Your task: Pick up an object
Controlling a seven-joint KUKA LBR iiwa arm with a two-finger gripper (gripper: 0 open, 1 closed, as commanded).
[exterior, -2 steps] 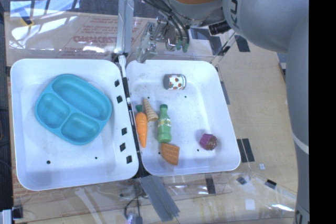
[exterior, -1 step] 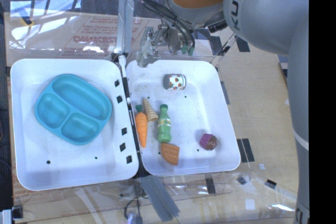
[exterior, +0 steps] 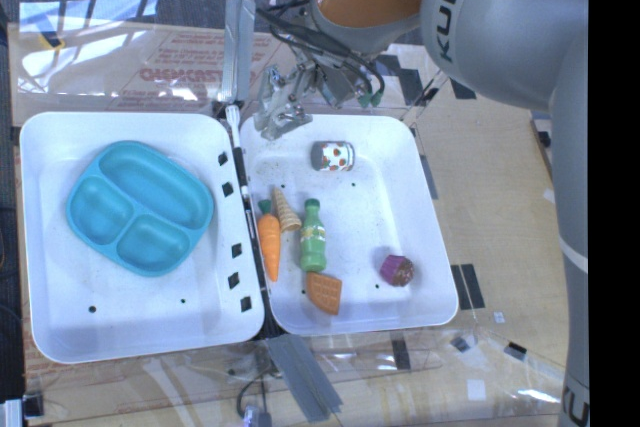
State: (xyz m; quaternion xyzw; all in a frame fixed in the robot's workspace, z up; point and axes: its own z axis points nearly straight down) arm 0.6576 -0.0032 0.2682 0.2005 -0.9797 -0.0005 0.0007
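Five toys are sitting loose below the claw (exterior: 280,115), which is hovering at the right bin (exterior: 425,215) rim; can't tell its finger state.

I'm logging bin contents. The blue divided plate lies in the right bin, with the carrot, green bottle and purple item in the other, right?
Not quite: the camera view shows the blue divided plate in the left bin. The carrot, green bottle and purple item lie in the other, the right bin.
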